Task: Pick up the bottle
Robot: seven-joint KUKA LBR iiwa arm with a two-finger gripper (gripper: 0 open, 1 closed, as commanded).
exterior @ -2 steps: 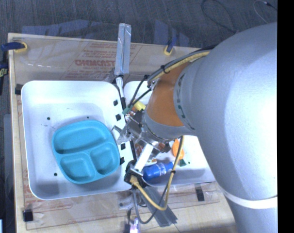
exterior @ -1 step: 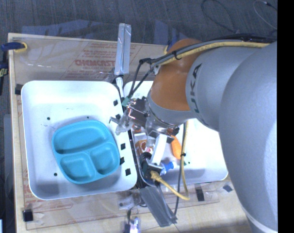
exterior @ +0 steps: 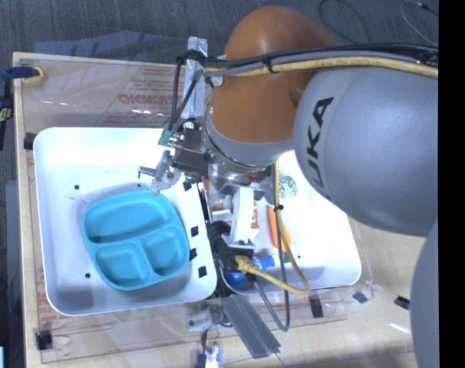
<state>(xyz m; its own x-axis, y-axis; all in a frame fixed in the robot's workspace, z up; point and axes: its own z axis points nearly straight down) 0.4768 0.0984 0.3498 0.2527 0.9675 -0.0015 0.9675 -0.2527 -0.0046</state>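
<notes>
- Much of the right bin point(exterior: 336, 244) hidden beneath the grey arm point(exterior: 363, 144) and its orange band point(exterior: 267, 75). Just a strip of bare white floor visible along the near and right sides.
- Bottle not surely told apart among the half-covered things in that bin.
- First, a pale round thing point(exterior: 286, 186) with green print, peeking out at the arm's edge.
- Second, a thin orange stick point(exterior: 273, 232), lying just beside it toward the near side.
- Third, a blue thing point(exterior: 234, 280), cut off by cabling at the bin's near left corner.
- Shapes of all three too broken up to name with any confidence.
- Gripper point(exterior: 162, 176) hanging over the left bin point(exterior: 48, 198), in its far right part, close to the wall shared by the two bins.
- Cannot tell how wide open, nor whether anything is in its hold, with the tip muddled against the wrist hardware behind it.
- Placed just beside the far right rim of a blue divided plate point(exterior: 133, 240), which lies flat in the left bin. Touching or apart, cannot tell.
- All three half-hidden things across the dividing wall from the gripper, to its right in the view. The stick and the blue thing also nearer the bench's front edge.
</notes>
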